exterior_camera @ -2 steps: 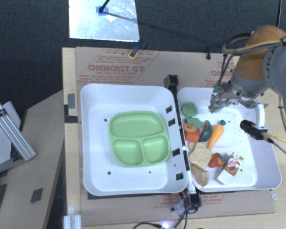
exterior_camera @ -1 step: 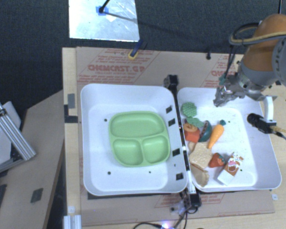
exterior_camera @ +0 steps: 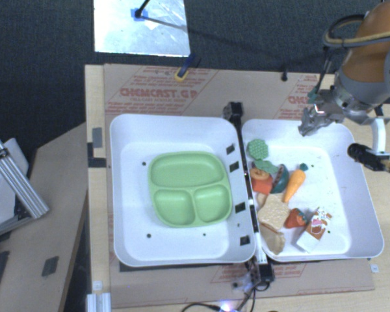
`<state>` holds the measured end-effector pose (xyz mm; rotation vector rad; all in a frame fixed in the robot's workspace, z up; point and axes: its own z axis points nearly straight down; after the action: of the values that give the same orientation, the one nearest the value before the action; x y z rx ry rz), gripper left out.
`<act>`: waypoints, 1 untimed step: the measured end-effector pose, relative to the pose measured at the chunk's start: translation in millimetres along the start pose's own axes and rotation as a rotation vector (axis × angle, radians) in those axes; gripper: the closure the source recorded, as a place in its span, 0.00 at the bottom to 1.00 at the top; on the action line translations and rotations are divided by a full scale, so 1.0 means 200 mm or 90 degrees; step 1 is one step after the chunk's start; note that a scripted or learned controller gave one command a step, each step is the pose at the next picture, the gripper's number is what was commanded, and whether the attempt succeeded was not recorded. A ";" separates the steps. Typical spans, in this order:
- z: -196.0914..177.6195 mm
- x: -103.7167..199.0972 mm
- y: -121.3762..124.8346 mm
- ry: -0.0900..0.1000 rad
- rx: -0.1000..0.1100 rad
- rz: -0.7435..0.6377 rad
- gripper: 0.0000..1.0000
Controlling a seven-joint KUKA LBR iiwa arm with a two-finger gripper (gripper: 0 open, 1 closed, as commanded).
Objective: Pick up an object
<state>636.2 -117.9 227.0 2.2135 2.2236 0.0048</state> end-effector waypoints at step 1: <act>0.05 0.25 0.03 0.001 0.002 -0.003 1.00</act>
<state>643.0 -67.5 217.8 2.2108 2.2315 0.0039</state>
